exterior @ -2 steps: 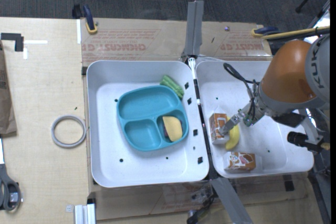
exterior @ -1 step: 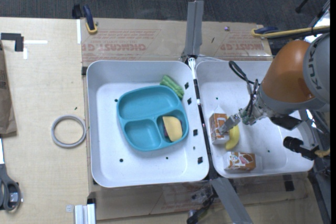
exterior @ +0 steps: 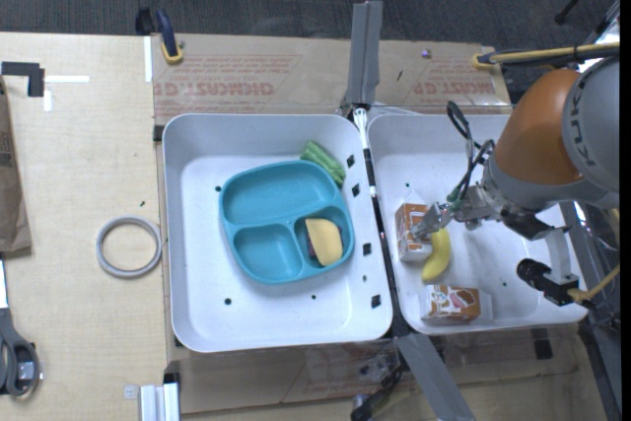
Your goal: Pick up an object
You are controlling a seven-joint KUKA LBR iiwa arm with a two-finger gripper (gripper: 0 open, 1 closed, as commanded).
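KUKA arm [exterior: 552, 138] is reaching in from the right over the right bin [exterior: 513, 311], w/ its end effector [exterior: 434, 224] hanging at the banana's [exterior: 438, 253] upper end. Can't tell whether it's open or closed, or gripping anything. Banana is lying mid-bin, long axis running roughly near-to-far, just below the tool in frame; one carton [exterior: 411, 229] is sitting beside it on the left, another [exterior: 453, 303] nearer the front wall. Left bin [exterior: 187, 242] is carrying a blue tray [exterior: 266, 202] on the desk [exterior: 79, 173].
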